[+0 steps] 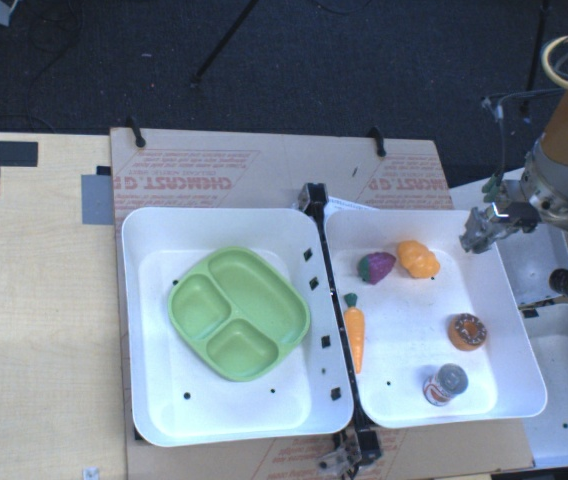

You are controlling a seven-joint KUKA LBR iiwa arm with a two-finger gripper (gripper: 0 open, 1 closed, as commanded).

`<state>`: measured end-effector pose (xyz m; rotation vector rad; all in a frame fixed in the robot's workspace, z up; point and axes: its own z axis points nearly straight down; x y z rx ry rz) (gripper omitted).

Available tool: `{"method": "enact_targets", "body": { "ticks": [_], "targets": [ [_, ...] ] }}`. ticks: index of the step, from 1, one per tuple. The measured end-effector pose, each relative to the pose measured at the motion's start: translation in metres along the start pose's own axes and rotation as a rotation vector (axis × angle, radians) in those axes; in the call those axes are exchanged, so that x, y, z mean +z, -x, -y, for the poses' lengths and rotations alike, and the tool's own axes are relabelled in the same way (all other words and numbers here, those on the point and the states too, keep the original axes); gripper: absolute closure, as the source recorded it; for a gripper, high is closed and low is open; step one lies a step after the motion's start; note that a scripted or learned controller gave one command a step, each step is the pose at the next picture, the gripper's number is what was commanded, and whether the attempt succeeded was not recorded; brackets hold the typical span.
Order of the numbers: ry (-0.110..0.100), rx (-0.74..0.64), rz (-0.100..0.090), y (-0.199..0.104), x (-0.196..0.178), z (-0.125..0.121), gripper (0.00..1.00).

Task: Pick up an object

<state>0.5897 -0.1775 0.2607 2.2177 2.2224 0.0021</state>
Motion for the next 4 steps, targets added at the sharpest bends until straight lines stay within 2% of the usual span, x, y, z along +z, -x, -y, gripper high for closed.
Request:
{"method": "enact_targets", "body": {
  "ticks": [1, 2, 3, 4],
  "targets": [
    [-0.005, -0.001, -0.002, -0.053, -0.006, -0.001, 1.0],
    [-0.007, -0.002, -0.003, -0.11, 0.0, 0.011, 1.0],
    [-0.006, -0.001, -0.002, -0.152, 0.003, 0.014, 1.0],
    [-0.008, -0.001, -0.002, -0.205, 0.019, 0.018, 1.0]
  ]
}}
